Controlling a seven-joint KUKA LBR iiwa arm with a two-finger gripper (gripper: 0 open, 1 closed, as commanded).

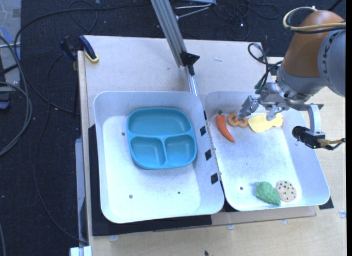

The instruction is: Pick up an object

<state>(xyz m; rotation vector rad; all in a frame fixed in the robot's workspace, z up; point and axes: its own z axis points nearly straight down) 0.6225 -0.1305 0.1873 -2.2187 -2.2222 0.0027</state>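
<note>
The gripper [254, 105] is positioned in the right bin [308, 161], just above the pretzel [238, 120] and yellow piece [264, 123]. Finger state cannot be determined; nothing is seen held.

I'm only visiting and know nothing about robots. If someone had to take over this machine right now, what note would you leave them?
Pincer: low over the right bin, at its far end; nothing visibly gripped.
Close to it: a small pretzel, an orange carrot and a yellow piece.
Near end of that bin: a green leafy piece and a cookie.
Left bin: a blue divided plate.
Done: nothing lifted yet.
Left: grip one object and raise it.
</note>
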